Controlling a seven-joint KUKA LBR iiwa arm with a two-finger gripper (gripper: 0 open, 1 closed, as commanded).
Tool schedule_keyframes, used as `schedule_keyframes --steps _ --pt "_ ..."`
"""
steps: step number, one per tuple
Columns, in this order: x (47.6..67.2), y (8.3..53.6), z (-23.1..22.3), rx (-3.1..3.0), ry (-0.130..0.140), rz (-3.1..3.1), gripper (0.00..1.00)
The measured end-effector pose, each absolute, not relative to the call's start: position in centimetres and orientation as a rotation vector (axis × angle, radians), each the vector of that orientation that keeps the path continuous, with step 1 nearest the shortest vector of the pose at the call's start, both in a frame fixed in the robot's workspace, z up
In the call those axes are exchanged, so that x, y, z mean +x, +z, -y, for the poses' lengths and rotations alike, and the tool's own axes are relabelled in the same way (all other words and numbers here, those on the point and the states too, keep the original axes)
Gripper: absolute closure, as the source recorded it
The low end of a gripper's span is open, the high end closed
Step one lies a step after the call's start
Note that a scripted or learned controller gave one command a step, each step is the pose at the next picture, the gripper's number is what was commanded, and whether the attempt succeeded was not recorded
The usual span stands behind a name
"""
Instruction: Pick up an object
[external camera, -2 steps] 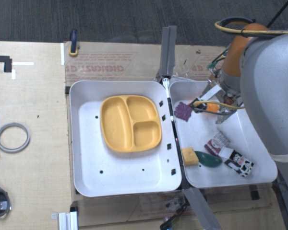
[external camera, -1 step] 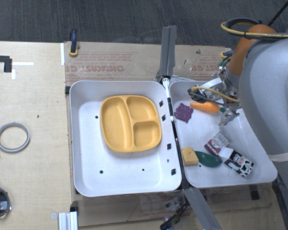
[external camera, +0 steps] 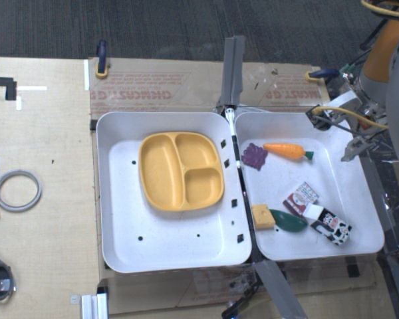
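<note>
Carrot (external camera: 284,151) is probably my easiest target, so that's what I'm calling "the object" for now. It's lying on its side near the back of the right bin (external camera: 369,198), with a purple grape bunch (external camera: 254,156) just beside its fat end.

From the overhead camera: my gripper (external camera: 356,145) sits at the right bin's far right rim, above the wall rather than over any item. Honestly can't tell how my end effector is set from this angle, it's a tangle of grey metal and yellow cable, and nothing looks to be in it.

Closer to the front of that bin there's a cluster: a yellow block (external camera: 263,216) touching a dark green item (external camera: 289,220), a small red-and-white packet (external camera: 302,198) right above them, and a black-and-white cow-print carton (external camera: 331,226) near the front right corner. The left bin (external camera: 113,198) has a yellow divided plate (external camera: 181,171) in it.

What could go wrong: if I go for the front cluster, things are packed so close I'd likely shove a neighbour or pinch two at once. The carrot is round and tapered, so a grab off-centre could squirt it out sideways into the grapes. Also, I'm right over the bin wall, so dropping straight down risks clipping the rim.
</note>
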State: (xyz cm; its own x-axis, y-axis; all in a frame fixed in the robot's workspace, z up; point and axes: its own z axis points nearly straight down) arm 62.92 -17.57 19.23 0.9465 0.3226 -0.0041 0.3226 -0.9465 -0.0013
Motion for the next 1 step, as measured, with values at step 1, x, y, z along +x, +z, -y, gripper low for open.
schedule_keyframes --steps 1 --pt "60.25 9.63 11.02 -3.125 -0.005 0.320 0.00"
